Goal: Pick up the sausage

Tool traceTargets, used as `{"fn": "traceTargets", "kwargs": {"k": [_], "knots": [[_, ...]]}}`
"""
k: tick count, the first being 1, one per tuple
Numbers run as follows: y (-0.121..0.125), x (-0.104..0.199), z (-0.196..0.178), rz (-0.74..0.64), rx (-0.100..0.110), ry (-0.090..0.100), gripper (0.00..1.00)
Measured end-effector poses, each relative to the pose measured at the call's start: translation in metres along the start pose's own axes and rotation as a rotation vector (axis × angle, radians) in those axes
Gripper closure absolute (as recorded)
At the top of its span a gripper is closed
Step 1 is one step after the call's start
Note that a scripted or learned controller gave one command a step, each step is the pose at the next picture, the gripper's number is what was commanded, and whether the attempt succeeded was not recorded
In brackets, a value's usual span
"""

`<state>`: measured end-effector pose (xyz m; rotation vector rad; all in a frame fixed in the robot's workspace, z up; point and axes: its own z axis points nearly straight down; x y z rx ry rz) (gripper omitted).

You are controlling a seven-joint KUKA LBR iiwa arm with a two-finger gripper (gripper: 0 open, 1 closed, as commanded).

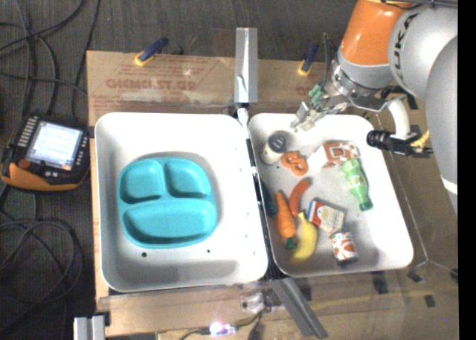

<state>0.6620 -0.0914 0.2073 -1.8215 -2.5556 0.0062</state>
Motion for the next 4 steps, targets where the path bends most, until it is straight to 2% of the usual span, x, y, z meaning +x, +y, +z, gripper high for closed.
{"fn": "traceTargets", "kwargs": {"k": [1, 2, 3, 4], "knots": [[-0.010, -0.050, -0.037, 0.001, -0.001, -0.001, 1.00], [-0.039, -0.101, -0.038, 0.703, 0.004, -0.002, 1.00], [-0.039, -0.101, -0.039, 0.703, 0.004, -0.003, 0.00], [-0.033, -0.079, 0.079, 0.618, -0.012, -0.006, 0.00]]}}
